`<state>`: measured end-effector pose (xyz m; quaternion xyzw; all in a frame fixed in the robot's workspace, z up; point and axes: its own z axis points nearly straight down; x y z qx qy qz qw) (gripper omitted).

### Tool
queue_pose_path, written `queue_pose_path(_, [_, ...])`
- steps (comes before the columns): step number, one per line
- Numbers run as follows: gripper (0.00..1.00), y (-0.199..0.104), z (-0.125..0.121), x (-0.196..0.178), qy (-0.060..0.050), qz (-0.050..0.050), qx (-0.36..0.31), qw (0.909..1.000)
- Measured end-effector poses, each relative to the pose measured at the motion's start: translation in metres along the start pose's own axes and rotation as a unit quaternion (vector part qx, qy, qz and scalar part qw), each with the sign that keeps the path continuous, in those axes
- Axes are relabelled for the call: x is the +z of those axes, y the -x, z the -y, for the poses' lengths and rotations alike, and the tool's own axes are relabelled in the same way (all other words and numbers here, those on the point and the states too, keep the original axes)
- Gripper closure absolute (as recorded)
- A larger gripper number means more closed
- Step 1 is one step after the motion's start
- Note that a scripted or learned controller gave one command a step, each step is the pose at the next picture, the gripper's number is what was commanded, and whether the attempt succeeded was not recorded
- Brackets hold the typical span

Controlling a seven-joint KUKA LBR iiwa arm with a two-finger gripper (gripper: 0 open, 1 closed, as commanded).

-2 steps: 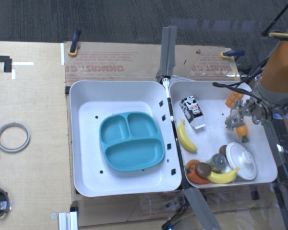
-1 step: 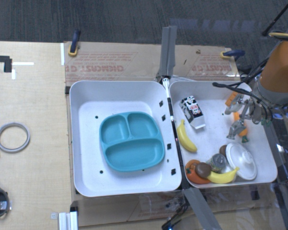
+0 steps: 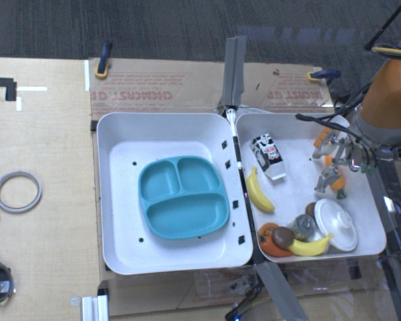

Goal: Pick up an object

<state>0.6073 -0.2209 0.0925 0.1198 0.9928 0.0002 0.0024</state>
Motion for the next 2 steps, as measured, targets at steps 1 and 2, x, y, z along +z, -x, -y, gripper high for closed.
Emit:
queue_pose_path(1, [1.0,0.002,0.0,-0.011,0.0,0.003,0.001,1.0])
queue_pose_path(2, [1.0,-0.08,0.021,-0.001,0.0,0.0,-0.112,0.9937])
